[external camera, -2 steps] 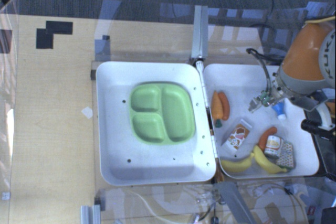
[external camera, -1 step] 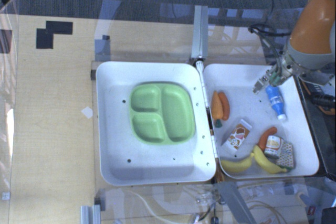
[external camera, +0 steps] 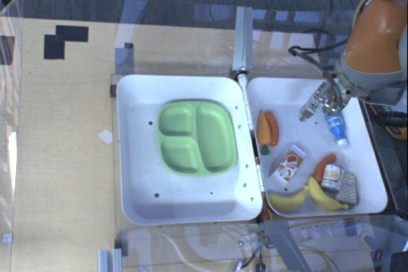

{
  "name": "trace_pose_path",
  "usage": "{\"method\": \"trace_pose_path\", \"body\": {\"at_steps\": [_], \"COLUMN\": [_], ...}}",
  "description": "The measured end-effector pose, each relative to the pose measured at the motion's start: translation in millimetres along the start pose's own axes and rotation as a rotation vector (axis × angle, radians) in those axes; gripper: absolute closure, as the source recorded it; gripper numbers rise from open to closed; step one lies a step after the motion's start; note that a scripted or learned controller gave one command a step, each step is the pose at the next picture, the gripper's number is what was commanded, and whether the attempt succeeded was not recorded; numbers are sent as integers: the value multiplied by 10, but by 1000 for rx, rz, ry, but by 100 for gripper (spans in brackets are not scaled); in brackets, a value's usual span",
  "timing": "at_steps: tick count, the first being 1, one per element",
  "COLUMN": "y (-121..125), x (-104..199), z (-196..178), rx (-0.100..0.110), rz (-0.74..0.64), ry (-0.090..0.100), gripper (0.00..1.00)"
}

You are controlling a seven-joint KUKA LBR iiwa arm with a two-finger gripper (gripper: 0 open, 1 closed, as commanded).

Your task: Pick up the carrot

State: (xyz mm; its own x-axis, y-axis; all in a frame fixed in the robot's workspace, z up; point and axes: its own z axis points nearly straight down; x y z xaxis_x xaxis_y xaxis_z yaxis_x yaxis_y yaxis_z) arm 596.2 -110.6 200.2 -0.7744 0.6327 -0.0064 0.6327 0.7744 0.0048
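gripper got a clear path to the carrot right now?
Probably yes. The carrot lies by the right bin's left wall, with bare floor between it and the gripper hanging above the same bin. Nothing lies on top of it; the wall may crowd one finger.

arm [external camera: 376, 35]: seen entering from the right, orange band uppermost, grey wrist angled down and to the left | gripper [external camera: 313, 106]: carried low, fingers pointed down-left, nothing seen between them
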Motion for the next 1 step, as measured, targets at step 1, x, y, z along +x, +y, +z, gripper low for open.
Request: {"method": "trace_pose_path", "body": {"at_steps": [1], "y": [-621], "x": [-540], "z": [-251], "rx": [1], "rz": [14], "ry": [-3], "gripper": [100]}}
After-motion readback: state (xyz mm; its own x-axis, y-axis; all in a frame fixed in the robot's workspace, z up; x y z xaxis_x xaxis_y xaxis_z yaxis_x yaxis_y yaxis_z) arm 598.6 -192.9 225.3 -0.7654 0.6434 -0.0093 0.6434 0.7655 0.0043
